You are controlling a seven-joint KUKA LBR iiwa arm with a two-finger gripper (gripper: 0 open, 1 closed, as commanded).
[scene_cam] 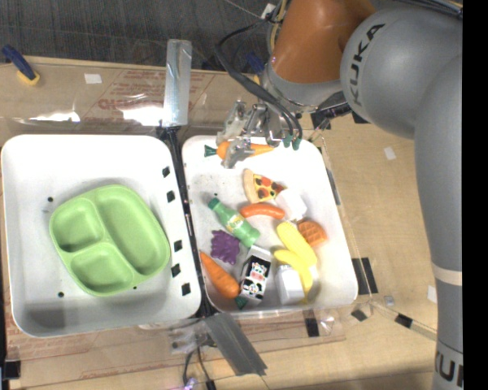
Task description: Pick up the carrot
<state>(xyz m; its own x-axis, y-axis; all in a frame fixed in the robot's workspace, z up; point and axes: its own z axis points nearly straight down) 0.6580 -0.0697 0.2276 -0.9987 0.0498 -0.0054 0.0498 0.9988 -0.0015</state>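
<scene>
Carrot (pixel 219 275) hemmed by grapes (pixel 224 245), carton (pixel 257 278).

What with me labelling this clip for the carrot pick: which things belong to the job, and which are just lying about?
Job:
- carrot, near-left corner of the right bin
- gripper, at that bin's far edge, by a small orange piece

Lying about:
- pizza slice, sausage, green bottle, banana, grapes, milk carton
- green plate in the left bin
</scene>
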